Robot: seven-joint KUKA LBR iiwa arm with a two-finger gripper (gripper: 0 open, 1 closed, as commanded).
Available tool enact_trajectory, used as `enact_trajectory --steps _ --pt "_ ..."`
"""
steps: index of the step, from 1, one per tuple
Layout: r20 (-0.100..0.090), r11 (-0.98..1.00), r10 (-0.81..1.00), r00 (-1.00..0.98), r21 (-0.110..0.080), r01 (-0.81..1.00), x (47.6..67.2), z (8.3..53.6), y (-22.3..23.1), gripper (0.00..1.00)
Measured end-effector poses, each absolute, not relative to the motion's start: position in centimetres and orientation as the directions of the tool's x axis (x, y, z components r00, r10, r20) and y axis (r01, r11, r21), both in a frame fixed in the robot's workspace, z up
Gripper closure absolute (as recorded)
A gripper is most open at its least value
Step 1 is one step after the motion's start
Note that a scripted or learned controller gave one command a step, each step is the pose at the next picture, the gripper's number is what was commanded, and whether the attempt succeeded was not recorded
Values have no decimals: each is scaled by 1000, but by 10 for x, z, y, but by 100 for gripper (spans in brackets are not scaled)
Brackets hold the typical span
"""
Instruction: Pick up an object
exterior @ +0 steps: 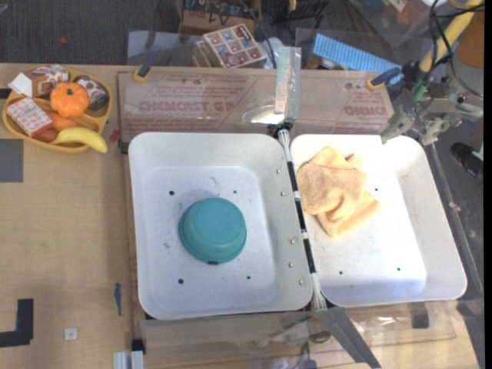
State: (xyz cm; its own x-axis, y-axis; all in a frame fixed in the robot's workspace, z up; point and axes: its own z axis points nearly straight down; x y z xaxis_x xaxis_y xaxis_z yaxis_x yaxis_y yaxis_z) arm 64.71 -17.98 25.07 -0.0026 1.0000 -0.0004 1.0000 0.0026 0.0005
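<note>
Camera view: teal bowl [214, 230] upside down in left bin [154, 160], tan cloth [334, 190] in right bin [438, 260]. Gripper [419, 118] at upper right; jaw state unclear.

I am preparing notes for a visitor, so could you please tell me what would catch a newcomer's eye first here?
The teal bowl, lying upside down in the middle of the left bin, stands out most. Next comes the crumpled yellow cloth near the inner edge of the right bin. The gripper sits beyond that bin's far right corner, and a bowl of toy fruit rests at the bench's far left.
</note>
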Motion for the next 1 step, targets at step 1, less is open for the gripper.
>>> enact_trajectory --steps 1 --pt "0 29 1000 -29 0 1000 587 137 -183 0"
